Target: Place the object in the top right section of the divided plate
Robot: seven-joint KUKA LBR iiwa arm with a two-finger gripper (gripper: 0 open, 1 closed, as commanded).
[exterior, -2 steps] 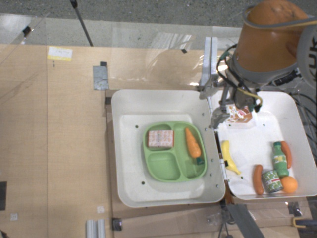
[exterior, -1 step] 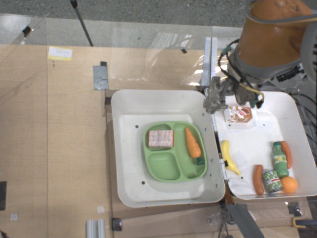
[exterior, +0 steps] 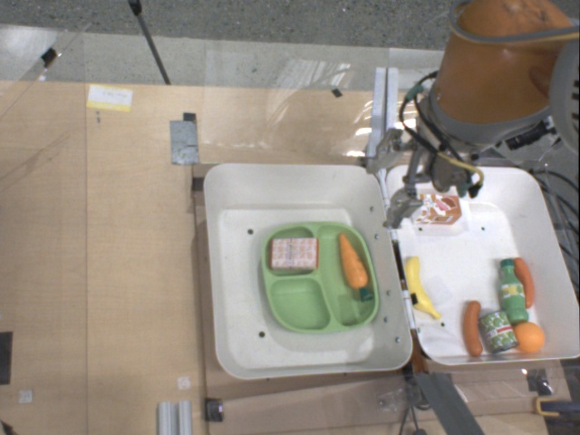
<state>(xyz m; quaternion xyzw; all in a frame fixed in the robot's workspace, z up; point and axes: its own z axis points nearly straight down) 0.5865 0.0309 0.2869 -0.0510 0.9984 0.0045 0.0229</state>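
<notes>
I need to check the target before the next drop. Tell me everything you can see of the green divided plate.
The green divided plate looks like matte plastic, a rounded square with three sections set off by raised ridges. It lies flat near the middle of the left white bin. A pink patterned block sits in its upper left section, an orange carrot with a green end lies in its right section, and its lower left section holds nothing.

Two white bins (exterior: 227, 243) (exterior: 544, 243) on bench. One green divided plate (exterior: 299, 311). One carrot (exterior: 352, 261). One pink block (exterior: 294, 254). One banana (exterior: 417, 288). One sausage (exterior: 472, 328). One bottle (exterior: 511, 290). One can (exterior: 497, 332). One orange (exterior: 529, 338). One red-and-white packet (exterior: 441, 210).
</notes>
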